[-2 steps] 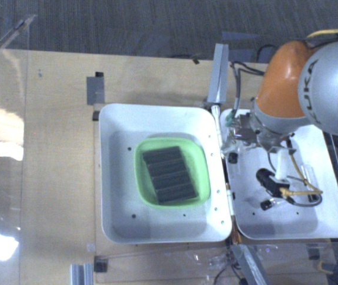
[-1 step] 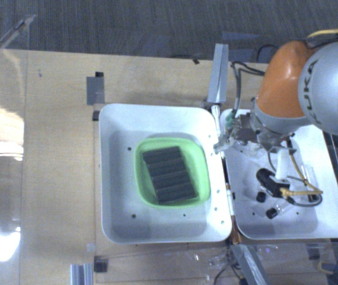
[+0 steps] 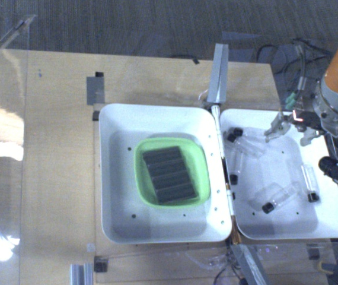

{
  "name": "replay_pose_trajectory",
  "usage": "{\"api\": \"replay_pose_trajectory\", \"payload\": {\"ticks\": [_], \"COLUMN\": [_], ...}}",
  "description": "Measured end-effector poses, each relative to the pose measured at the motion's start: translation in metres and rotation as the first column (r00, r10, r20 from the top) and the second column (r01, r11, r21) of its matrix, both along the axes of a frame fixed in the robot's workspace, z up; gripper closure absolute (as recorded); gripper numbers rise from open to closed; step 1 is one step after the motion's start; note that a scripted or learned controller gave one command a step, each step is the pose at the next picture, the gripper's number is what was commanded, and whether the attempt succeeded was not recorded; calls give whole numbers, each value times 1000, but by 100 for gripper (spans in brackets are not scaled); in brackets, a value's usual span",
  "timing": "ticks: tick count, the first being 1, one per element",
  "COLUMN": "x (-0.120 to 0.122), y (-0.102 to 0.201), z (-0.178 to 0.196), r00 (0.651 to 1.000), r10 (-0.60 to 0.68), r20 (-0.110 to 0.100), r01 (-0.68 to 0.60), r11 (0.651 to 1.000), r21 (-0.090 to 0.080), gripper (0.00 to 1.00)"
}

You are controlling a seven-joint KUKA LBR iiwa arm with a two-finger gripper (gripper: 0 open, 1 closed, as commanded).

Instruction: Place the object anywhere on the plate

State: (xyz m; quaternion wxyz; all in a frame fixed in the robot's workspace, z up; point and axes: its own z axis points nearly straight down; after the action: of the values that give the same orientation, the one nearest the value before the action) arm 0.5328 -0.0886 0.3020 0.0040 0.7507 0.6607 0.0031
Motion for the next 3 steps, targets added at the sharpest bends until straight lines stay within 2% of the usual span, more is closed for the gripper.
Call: {"api": "replay_pose_trajectory", "payload": {"ticks": [1,2,3], "x": [-14,-23,-43], "y": [-61,-102,-109], "z": [32,127,134], "r00": [995,977,949], "r10": [-95,-214,-315], "r20": [1,4,2], "r01": [95,214,315], "r11": [995,977,949], "r21": [-1,-1,-1], "gripper": [0,0,0]}}
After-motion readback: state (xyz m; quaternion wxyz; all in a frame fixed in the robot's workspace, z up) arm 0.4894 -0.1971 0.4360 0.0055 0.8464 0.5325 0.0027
